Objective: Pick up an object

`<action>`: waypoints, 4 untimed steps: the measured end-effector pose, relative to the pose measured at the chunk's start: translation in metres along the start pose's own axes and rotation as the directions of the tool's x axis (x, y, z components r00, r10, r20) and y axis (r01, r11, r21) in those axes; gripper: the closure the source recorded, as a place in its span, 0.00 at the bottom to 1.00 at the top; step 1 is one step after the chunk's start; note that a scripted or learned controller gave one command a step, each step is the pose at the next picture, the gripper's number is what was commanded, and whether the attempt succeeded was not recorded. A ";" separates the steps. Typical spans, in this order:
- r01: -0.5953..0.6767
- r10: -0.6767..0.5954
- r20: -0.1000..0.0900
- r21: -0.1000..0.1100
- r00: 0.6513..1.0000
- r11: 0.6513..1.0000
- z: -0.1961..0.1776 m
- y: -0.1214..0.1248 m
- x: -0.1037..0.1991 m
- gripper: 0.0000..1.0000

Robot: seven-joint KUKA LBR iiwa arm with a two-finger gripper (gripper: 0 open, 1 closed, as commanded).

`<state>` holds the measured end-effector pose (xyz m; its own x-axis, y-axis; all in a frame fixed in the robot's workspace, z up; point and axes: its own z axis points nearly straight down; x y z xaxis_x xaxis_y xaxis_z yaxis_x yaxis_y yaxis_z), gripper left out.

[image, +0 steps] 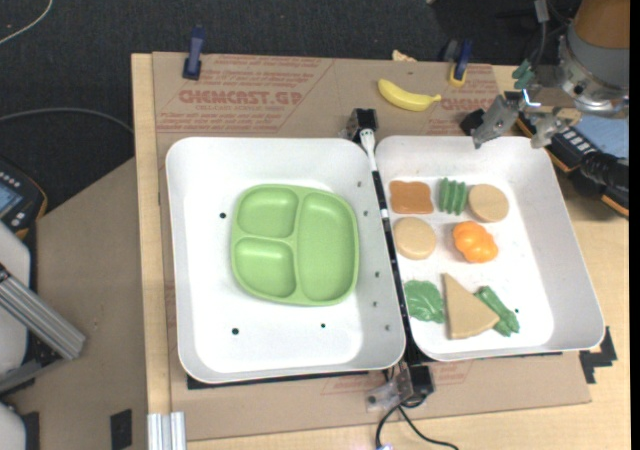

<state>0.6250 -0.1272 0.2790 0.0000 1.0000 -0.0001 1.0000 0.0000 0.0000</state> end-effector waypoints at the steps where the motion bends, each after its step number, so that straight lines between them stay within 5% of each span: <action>1: -0.003 0.003 -0.004 0.016 1.000 1.000 0.157 -0.035 -0.013 0.00; 2: 0.000 0.000 -0.002 0.006 1.000 1.000 0.197 -0.047 -0.005 0.00; 3: -0.002 0.002 0.000 -0.002 1.000 1.000 0.183 -0.045 -0.006 1.00; 4: -0.001 0.001 -0.004 0.007 1.000 1.000 0.158 -0.115 0.032 1.00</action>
<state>0.5098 -0.0951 0.1211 0.0007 1.0000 0.0040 1.0000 -0.0006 -0.0071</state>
